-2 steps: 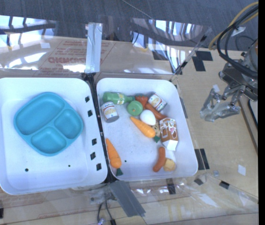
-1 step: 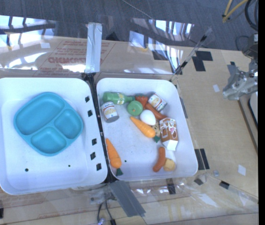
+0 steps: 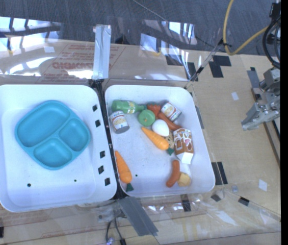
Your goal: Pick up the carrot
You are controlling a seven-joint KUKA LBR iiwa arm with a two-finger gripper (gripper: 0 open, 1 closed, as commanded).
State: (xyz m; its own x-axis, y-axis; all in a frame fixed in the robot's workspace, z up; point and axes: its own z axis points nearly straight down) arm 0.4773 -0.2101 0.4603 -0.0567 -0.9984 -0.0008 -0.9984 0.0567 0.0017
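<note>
— Left bin (image 3: 11, 188)?
— Blue divided tray (image 3: 53, 133) inside, nothing else noted.
— Right bin (image 3: 200, 180)?
— One carrot (image 3: 124, 171) lying against the left wall, near the front corner. Second carrot (image 3: 155, 138) mid-bin, just below a white egg (image 3: 160, 127). Also a small can (image 3: 119, 121), green bottle (image 3: 124, 106), green apple (image 3: 146, 117), carton (image 3: 183, 141), sausage (image 3: 173, 173).
— Claw (image 3: 258, 115)?
— Off to the right over bare bench, well apart from both bins. Touching nothing seen. Spread or pressed together: cannot tell.
</note>
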